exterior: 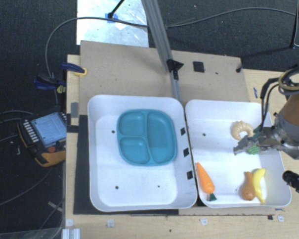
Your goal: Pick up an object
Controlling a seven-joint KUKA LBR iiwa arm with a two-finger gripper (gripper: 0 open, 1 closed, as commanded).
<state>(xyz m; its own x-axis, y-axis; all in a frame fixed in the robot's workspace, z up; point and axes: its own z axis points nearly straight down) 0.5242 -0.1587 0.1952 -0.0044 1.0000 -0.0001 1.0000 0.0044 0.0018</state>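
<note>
White bins sit side by side; the left bin [99,188] holds a blue divided plate [146,137]. I see the gripper [248,145] low in the right bin [209,114], clamped on a small green object [253,149], just below a beige croissant [242,129]. A carrot [205,179], yellow banana [259,184] and brown piece [248,186] lie near the front wall.

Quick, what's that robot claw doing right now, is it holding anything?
Gripper: low in the right bin, by a green thing; open or closed cannot be told.
</note>
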